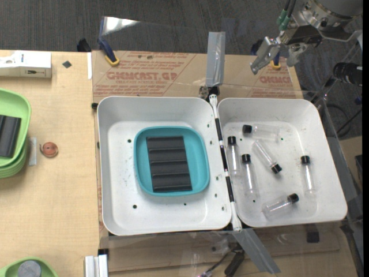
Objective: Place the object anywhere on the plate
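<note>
Fingers spread apart with nothing between them — I see the gripper (264, 55) hanging above the bench, beyond the right bin's (323, 126) far edge. Six clear vials (266, 156) with black caps lie scattered in that bin. The teal plate (199, 154) sits in the left bin (115, 154) — a black ridged insert (168, 163) on it.

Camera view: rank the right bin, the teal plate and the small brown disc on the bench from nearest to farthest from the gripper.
1. Right bin, just below the gripper.
2. Teal plate, in the left bin.
3. Small brown disc, far left on the bench.
</note>
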`<action>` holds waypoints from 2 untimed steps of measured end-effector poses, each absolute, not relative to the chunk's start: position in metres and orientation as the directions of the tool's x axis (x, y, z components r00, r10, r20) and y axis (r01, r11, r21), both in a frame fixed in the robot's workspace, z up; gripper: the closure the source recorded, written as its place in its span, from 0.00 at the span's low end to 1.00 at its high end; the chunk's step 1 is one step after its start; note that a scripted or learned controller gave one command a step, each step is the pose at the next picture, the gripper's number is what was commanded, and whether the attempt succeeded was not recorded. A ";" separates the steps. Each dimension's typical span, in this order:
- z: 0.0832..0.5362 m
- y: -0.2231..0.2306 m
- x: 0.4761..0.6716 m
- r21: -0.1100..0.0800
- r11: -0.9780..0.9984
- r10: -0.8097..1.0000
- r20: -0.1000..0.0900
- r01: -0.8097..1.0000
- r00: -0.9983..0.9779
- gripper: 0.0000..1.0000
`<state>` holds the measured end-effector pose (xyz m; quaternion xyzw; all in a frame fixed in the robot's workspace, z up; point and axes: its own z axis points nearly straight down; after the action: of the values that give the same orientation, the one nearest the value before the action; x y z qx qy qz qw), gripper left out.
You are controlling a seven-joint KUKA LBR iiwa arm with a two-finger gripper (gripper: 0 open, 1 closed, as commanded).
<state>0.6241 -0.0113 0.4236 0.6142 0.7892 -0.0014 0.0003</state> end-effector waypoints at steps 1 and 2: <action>0.256 -0.065 0.612 -0.003 0.124 0.992 -0.002 0.992 -0.124 0.00; 0.211 -0.185 0.561 -0.002 0.361 0.933 0.000 0.933 -0.361 0.00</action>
<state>0.5613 -0.1853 0.2115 0.5653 0.8249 -0.0007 -0.0005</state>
